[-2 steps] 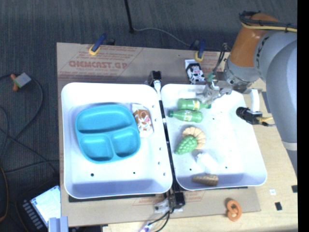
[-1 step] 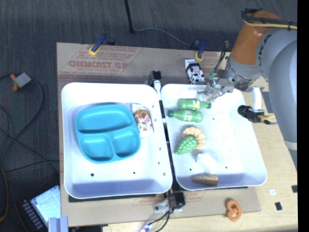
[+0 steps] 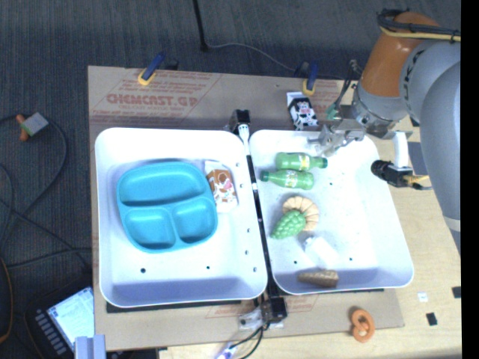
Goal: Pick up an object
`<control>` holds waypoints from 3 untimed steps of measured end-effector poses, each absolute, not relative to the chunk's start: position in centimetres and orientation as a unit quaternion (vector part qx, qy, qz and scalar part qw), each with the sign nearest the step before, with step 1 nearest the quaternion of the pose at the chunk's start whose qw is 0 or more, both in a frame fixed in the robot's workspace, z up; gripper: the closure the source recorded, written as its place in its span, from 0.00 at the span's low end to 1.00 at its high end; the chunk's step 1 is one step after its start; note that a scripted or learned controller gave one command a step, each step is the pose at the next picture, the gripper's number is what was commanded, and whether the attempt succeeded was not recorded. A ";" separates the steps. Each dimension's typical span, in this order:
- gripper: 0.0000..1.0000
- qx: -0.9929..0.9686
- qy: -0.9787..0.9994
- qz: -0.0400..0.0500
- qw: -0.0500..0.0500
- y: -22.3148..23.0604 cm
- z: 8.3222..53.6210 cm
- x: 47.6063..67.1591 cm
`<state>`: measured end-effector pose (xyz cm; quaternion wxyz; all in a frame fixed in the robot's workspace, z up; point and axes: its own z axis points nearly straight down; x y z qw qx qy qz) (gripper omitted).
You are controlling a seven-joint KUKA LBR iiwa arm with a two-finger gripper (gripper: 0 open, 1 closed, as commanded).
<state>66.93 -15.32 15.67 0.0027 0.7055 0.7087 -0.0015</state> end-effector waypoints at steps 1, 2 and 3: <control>1.00 0.706 0.708 0.000 0.001 -6.8 19.8 66.9; 1.00 0.706 0.708 0.000 0.000 -0.7 18.7 66.8; 1.00 0.707 0.707 -0.001 0.000 -4.2 18.4 58.7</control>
